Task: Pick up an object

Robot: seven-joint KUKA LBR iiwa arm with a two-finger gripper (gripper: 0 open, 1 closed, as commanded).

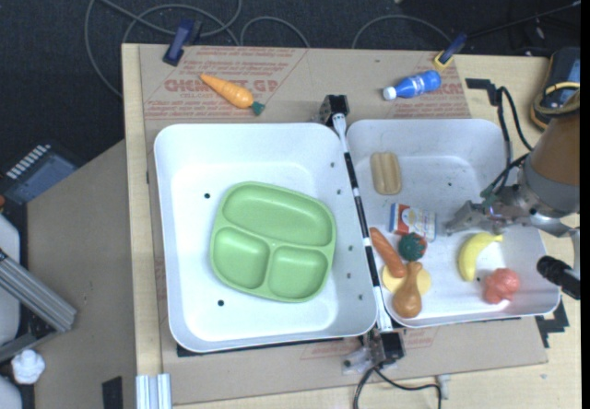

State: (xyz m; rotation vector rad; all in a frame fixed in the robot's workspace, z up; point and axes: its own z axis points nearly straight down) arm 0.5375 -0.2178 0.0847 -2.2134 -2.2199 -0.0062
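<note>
End effector sits low in the right bin, reaching in from the right side. Its dark metal parts blur together; cannot tell its state. Nothing visibly between them.

Yellow banana lies just below the end effector, close to touching it. Pink-red round fruit sits beyond the banana, further toward the bin's near right corner. To the end effector's left, near: a small red-and-white packet with a dark green round item against its lower edge. Further left and lower, an orange carrot lies slanted by the bin's left wall, and a tan pear-like piece rests below it. Up and left of the end effector, well apart, a tan bread-like oblong.

Left bin, far left of the end effector, holds a green divided plate.

On the bench behind the bins: another carrot and a blue bottle.
</note>
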